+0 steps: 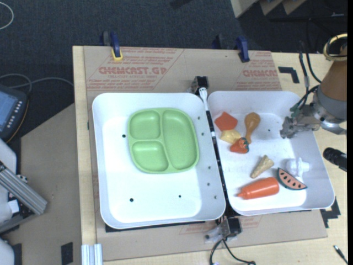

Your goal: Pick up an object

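Your surface [165, 65] is a brown board clamped over dark carpet, carrying two white bins side by side. The jaws [290, 127] hang over the right bin [309, 203], close to its right wall, and you cannot tell from this angle whether they are spread or closed; nothing shows between them.

Nothing lies directly under them, only bare bin floor, so a straight descent here would likely close on nothing, and being this near the wall they could clip the rim. The closest pieces sit just toward you from the jaws: a small white piece [298, 166] and below it a watermelon slice [291, 179], nearly touching. Going for either risks nudging the other or pinching both.

Further left of the jaws lie a tan cone [261, 167] and an orange carrot [258, 188]; the carrot is rounded and may roll out of a grip. Left again, a drumstick [251, 123], a red wedge [225, 120], a yellow piece [230, 137] and a strawberry [240, 146] are bunched together, hard to single out.

The left bin [110, 164], well away, holds only a green plate [164, 140].
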You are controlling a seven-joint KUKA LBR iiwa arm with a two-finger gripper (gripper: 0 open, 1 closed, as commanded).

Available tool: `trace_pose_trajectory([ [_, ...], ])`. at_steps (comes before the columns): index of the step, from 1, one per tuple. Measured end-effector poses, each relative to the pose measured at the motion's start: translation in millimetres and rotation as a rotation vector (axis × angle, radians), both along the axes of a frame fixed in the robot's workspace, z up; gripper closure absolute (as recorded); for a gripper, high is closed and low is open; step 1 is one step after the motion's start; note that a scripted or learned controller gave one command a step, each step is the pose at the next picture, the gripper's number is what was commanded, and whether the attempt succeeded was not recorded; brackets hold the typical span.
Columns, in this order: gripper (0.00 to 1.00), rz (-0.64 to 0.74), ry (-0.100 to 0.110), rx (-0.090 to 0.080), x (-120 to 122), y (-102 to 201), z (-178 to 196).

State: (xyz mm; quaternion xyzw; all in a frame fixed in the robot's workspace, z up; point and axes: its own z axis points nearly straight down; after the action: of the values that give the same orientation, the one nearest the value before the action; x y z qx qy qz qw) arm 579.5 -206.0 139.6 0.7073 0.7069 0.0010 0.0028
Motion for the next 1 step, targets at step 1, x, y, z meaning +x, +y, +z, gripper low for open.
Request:
trace_pose_trajectory([
  [1,1.0,0.001,0.001,0.0,3.9,-0.4,42.8],
])
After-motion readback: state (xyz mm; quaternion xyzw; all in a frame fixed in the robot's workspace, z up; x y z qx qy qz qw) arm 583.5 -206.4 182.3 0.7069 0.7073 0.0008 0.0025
